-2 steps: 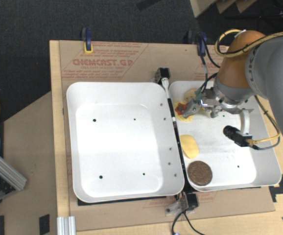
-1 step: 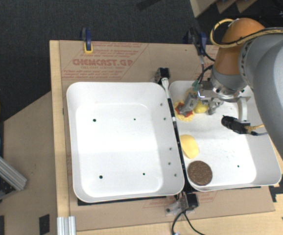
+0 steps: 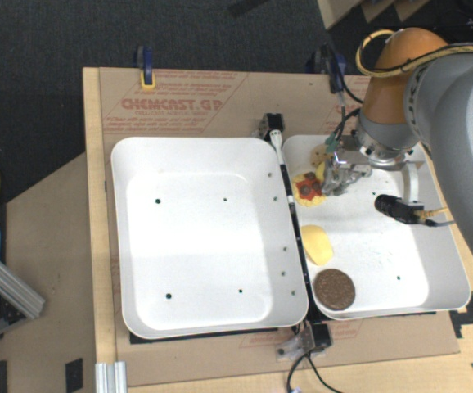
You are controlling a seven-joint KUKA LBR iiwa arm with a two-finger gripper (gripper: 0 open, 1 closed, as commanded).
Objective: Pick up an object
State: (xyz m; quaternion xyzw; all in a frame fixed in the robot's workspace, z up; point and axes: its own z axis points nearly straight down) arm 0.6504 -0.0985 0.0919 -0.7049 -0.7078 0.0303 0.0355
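The right bin point(image 3: 433, 285) holds a small red and yellow object point(image 3: 308, 187) near its far left corner, a yellow oval object point(image 3: 317, 245) by its left wall, and a brown round disc point(image 3: 335, 289) at its near left corner. My gripper point(image 3: 332, 185) reaches down from the grey arm, its tips just to the right of the red and yellow object. Nothing shows clearly between its fingers, and how they stand is hidden by the wrist.
The left bin point(image 3: 195, 301) lies beside the right one on a brown board. A black cable part point(image 3: 398, 208) hangs over the right bin. The arm's orange band point(image 3: 404, 56) and grey body cover the bin's far right side.
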